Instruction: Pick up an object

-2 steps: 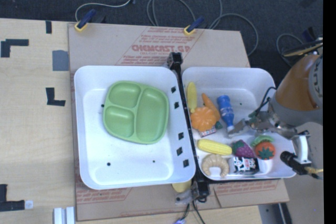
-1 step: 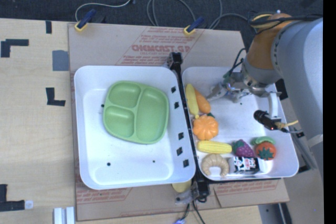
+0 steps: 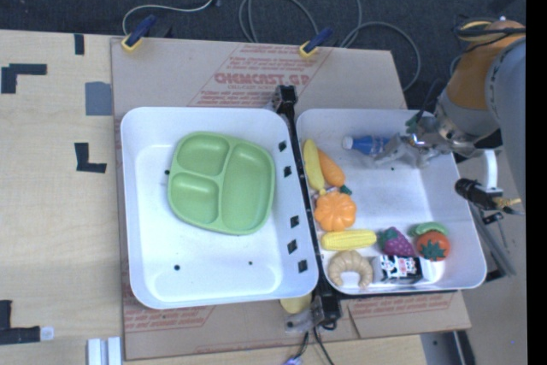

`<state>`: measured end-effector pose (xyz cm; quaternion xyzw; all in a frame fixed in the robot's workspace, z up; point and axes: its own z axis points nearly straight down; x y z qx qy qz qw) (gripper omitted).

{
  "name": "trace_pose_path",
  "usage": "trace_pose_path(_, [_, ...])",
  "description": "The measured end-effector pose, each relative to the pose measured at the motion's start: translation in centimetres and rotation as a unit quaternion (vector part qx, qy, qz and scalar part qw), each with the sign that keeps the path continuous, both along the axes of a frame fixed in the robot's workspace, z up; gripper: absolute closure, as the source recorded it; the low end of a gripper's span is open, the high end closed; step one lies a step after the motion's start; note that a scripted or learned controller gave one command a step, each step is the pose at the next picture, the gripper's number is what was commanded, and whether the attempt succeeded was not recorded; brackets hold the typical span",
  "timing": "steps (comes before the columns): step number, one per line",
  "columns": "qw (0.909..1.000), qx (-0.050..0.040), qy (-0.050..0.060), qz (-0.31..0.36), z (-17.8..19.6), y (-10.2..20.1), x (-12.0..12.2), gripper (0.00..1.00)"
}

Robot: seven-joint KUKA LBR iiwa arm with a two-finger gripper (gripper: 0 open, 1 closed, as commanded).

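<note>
Overhead, the camera view records 2 white bins side by side: the left bin (image 3: pixel 145 269) holds 1 green divided plate (image 3: pixel 221 182), and the right bin (image 3: pixel 466 269) holds toy food along its left and front sides, namely a banana (image 3: pixel 313 165), a carrot (image 3: pixel 332 171), an orange pumpkin (image 3: pixel 335 210), a corn cob (image 3: pixel 348 240), a croissant (image 3: pixel 351 268), purple grapes (image 3: pixel 395 241), a strawberry (image 3: pixel 432 245) and a black-and-white carton (image 3: pixel 399 268). At the right bin's back right area the gripper (image 3: pixel 400 148) sits low beside a blue-and-white bottle (image 3: pixel 367 144) lying on its side, the fingertips close to the bottle's right end; whether the fingers are open, closed or gripping the bottle cannot be told, since they blur together with the bottle.
</note>
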<state>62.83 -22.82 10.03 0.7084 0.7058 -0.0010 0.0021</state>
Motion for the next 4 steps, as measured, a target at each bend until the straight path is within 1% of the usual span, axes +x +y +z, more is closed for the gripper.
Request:
trace_pose_path(1, [0.9999,0.0001,0.012,0.005,-1.1,7.9,3.7,0.00])
trace_pose_path(2, [1.0000,0.0001,0.002,-0.002,0.3,0.6,-1.4,0.00])
trace_pose_path(3, [0.9997,-0.0027,0.024,0.008,-1.9,7.2,3.2,0.00])
trace_pose_path(4, [1.0000,0.0001,-0.001,-0.002,-1.3,-0.1,-5.2,0.00])
